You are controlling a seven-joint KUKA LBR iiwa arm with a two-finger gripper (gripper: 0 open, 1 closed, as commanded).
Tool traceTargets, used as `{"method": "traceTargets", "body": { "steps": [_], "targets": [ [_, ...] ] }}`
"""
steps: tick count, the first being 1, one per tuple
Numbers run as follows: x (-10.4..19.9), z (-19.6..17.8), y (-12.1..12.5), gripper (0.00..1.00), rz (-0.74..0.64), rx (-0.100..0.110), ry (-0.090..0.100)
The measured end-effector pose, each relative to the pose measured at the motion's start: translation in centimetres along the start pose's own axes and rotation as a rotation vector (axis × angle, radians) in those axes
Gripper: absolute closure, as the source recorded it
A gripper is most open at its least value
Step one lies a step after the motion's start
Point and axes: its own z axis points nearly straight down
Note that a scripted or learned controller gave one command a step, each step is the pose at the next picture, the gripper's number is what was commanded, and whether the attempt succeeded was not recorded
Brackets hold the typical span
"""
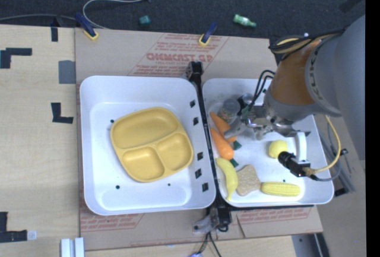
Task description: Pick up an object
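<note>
Approach step: tool (242,121) sits low in right bin (320,193), just beside the carrot (221,138); grip state can't tell. Next: settle over carrot, pinch it, lift w/o nudging banana (228,176).

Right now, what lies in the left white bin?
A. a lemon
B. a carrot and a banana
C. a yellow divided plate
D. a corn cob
C: the yellow divided plate lies alone in the left bin, while the carrot, banana, corn cob and lemon all lie in the right bin.
</note>
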Motion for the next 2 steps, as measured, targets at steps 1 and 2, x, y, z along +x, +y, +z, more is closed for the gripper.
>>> {"method": "traceTargets", "body": {
  "steps": [1,2],
  "targets": [
    [-0.6,1.0,6.7,0.0,-0.001,0.002,0.001],
    [-0.6,1.7,9.2,0.0,0.002,0.05,0.014]
  ]
}}
